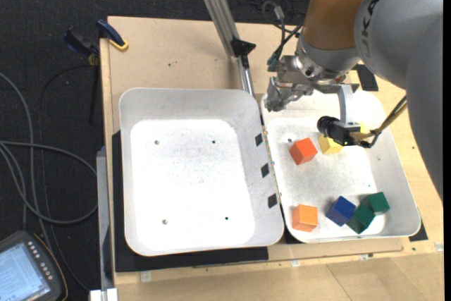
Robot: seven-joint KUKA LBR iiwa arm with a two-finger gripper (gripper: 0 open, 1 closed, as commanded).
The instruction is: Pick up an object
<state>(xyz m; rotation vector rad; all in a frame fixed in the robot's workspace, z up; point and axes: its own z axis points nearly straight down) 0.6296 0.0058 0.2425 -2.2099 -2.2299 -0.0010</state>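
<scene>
Honestly, the jaws (280, 96) hang over the right bin's (394, 173) top-left corner, can't tell how wide, well off the nearest orange cube (303, 151), so a straight drop likely hits the bin's rim or bare floor.

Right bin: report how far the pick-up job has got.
Done: nothing looks lifted. Two orange blocks, a yellow block, a blue block and two green blocks all lie on the right bin floor. In hand: the claw hangs over the bin's upper left corner, with no block seen in it. Left: descend onto a block, grasp and lift.
</scene>
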